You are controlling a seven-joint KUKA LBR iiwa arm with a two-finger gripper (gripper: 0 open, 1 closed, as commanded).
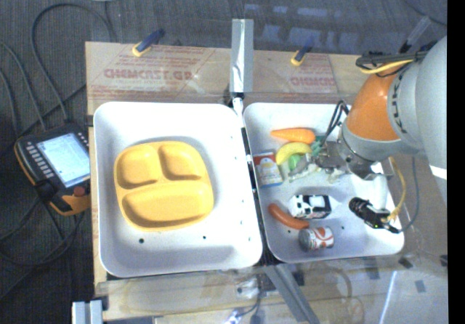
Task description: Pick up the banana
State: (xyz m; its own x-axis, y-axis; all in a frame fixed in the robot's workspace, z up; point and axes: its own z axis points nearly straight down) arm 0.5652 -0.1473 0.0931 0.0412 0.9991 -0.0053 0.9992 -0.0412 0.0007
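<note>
In the right bin (pixel 378 239), banana (pixel 288 151) lies just beside the tool (pixel 317 160), grip state unclear.

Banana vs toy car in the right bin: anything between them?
In the camera view, bare white bin floor separates the banana from the toy car.

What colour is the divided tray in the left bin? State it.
Yellow: the tray, seen in the camera view.

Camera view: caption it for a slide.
End effector beside the banana in the right bin; yellow tray in the left bin.
</note>
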